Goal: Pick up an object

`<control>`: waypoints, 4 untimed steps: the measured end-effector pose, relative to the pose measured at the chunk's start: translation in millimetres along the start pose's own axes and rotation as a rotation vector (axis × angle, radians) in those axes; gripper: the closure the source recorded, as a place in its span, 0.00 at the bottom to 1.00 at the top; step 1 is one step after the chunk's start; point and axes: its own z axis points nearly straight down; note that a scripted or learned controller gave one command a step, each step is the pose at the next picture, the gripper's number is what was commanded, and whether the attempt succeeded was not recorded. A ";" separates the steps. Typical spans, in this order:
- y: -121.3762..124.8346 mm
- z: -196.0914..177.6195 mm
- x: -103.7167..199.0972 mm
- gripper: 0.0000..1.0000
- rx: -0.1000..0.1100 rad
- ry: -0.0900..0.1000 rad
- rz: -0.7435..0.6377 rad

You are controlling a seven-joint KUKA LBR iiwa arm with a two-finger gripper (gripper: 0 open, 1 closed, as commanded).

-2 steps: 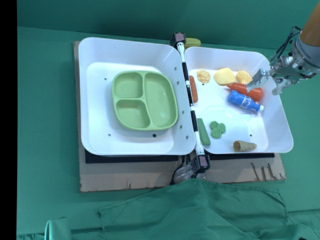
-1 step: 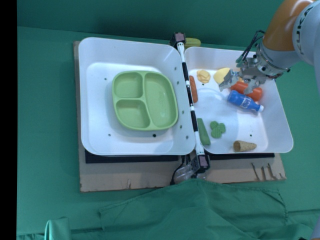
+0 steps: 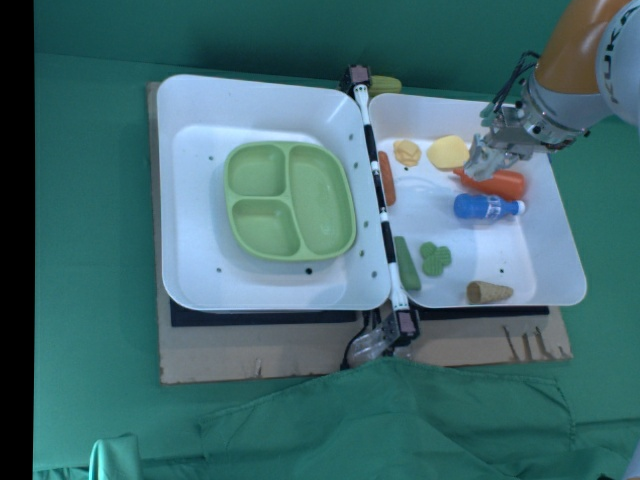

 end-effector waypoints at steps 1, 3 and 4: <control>-49.6 54.1 28.8 1.00 -0.009 -0.003 0.001; -46.4 53.0 -15.1 0.00 -0.007 -0.002 -0.001; 17.1 54.9 -35.8 0.00 -0.004 -0.001 -0.005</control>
